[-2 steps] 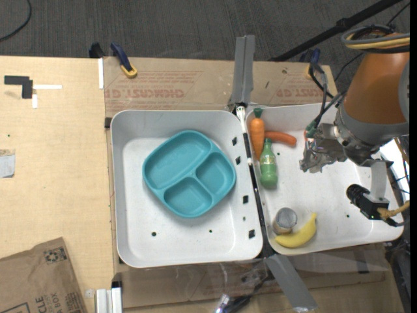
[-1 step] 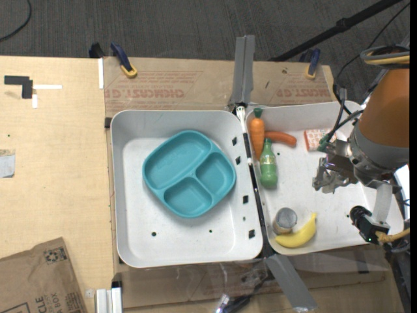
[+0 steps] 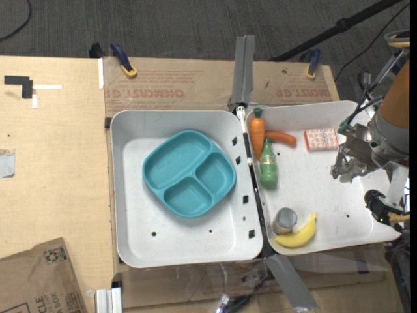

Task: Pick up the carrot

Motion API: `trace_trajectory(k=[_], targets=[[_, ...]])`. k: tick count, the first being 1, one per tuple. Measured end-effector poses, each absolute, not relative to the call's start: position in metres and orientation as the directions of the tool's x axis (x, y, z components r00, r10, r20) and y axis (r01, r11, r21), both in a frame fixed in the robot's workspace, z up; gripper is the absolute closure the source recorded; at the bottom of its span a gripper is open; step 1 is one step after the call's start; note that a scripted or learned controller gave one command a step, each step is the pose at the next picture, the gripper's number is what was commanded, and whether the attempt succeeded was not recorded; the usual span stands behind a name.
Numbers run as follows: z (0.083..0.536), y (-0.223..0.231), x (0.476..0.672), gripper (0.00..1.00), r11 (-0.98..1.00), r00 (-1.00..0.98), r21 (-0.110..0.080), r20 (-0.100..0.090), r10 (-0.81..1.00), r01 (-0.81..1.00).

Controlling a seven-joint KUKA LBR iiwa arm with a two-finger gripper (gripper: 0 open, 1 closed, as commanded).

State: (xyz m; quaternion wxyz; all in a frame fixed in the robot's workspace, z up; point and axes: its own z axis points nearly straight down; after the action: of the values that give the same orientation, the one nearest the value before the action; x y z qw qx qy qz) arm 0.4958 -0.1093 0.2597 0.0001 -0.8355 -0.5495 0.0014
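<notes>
The carrot, orange with a green top, lies upright along the left wall of the right bin, close to the divider. My gripper hangs over the right side of that bin, well to the right of the carrot and below a pink box. Nothing shows between its fingers, and I cannot make out their spread.
An orange-red chili-like piece touches the carrot's right side. A green bottle lies just below it. A pink box, a small tin and a banana share the right bin. The left bin holds a teal divided plate.
</notes>
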Motion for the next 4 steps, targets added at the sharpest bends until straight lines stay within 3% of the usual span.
trace_trajectory(k=[1, 2, 3, 4], targets=[[0.182, -0.146, 0.479, 1.0, -0.495, 0.495, -0.004, -0.002, 0.869, 0.869], [0.187, -0.142, 0.526, 1.0, -0.641, 0.641, -0.002, -0.003, 0.768, 0.768], [0.251, -0.132, 0.493, 1.0, -0.854, 0.854, -0.001, -0.004, 0.519, 0.519], [0.251, -0.132, 0.493, 0.0, -0.855, 0.855, -0.001, -0.004, 0.519, 0.519]])
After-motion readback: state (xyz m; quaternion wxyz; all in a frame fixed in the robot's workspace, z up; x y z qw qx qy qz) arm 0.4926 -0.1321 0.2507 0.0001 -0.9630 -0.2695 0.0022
